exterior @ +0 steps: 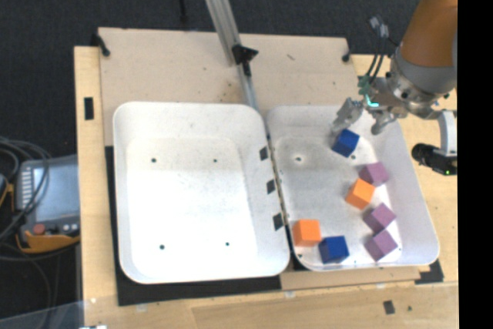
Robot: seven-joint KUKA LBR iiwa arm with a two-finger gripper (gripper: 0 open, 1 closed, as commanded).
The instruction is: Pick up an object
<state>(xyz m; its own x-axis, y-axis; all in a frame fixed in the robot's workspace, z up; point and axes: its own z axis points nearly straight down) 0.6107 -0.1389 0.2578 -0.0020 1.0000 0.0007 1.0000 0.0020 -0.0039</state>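
Tan bench [88, 166] on dark floor, 2 shallow white bins side by side: left bin [196, 193], right bin [308, 166]. All cubes sit in the right bin, 7 total: 2 blue, 2 orange, 3 purple.

Nearest the gripper [362, 117] is a blue cube [347, 142], matte, tilted, in the bin's upper part, just below the fingertips. Fingers spread apart, nothing between them; can't tell if a tip touches the cube.

Outward: purple cube [375, 173], then orange cube [360, 193] touching it; 2 more purple [379, 216] [381, 244] along the right wall. Front edge: orange [308, 231] beside blue [333, 249].

Arm [430, 35] cut off at the view's right. Alu rail [219, 4] slants in from the top. Grey box w/ cables [38, 196] far left, partly cropped.
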